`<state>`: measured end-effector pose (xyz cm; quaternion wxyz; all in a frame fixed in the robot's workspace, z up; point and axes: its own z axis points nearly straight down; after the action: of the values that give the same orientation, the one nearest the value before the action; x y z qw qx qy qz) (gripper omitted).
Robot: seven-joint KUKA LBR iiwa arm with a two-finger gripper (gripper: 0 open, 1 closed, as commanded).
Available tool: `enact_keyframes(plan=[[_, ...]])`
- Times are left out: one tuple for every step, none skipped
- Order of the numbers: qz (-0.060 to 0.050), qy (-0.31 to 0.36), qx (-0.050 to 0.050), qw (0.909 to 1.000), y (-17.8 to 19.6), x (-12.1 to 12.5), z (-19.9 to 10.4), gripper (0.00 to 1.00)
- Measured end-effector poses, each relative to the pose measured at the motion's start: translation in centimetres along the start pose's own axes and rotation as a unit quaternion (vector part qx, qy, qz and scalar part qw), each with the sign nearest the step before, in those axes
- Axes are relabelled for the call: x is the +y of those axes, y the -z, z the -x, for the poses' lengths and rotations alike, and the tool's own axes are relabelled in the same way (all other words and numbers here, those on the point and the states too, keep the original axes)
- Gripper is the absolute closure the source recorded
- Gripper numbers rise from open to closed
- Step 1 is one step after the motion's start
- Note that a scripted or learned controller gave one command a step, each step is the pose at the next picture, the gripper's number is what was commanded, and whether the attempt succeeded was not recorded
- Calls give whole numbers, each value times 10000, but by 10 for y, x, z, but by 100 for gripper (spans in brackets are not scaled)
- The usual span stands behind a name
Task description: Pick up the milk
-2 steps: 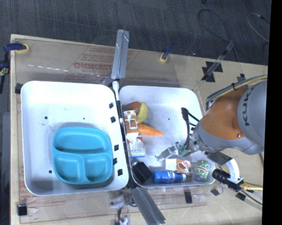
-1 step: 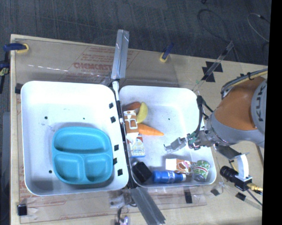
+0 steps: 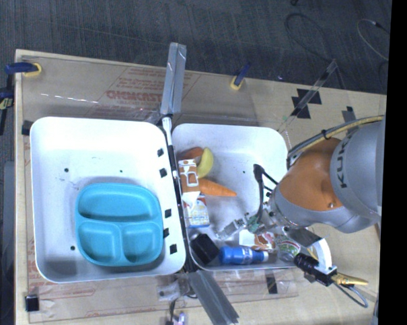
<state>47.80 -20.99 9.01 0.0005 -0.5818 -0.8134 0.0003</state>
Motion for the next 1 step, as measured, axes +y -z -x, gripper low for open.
enact_keyframes(plan=[[1,24,-6,10000,9,1,1,100]])
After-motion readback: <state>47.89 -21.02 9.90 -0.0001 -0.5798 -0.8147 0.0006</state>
